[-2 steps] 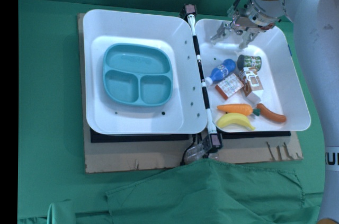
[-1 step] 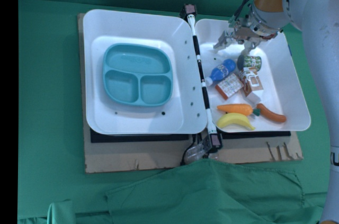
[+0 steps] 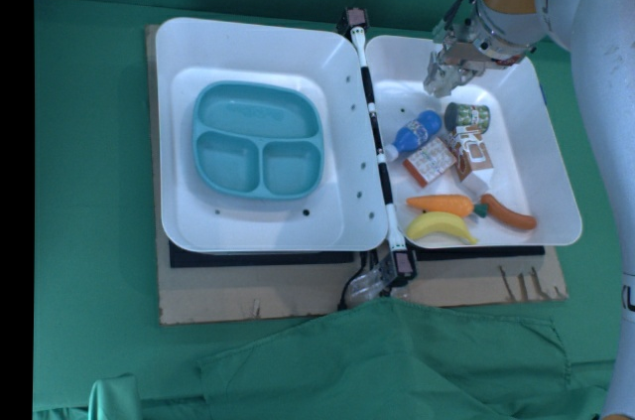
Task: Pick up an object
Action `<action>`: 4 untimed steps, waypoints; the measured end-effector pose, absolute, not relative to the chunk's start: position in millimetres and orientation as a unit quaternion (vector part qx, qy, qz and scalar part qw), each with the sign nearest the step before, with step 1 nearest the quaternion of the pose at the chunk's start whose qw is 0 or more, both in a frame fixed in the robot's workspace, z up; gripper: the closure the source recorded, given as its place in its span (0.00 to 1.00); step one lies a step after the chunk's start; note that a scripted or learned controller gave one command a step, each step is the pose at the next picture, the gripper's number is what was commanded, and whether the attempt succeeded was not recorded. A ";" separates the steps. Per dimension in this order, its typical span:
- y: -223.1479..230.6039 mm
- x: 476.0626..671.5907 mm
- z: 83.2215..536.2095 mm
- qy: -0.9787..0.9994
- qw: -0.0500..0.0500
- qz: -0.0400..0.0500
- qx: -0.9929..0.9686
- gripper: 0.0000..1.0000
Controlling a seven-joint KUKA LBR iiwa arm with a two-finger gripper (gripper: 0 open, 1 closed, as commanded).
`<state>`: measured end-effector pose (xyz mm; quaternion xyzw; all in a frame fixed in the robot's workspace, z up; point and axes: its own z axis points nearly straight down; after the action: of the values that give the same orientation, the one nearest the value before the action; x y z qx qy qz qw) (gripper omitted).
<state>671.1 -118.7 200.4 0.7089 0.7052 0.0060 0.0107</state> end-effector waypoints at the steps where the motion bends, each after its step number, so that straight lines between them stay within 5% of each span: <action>1: -118.6 670.8 199.5 0.705 0.010 0.006 0.709 0.00; 2: -117.8 656.6 185.4 0.706 0.007 0.004 0.708 0.00; 3: -119.3 658.8 200.3 0.705 0.011 0.007 0.709 1.00; 4: -119.2 658.5 199.4 0.705 0.010 0.006 0.709 0.00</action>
<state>658.5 -119.2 199.4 0.7093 0.7048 0.0060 0.0104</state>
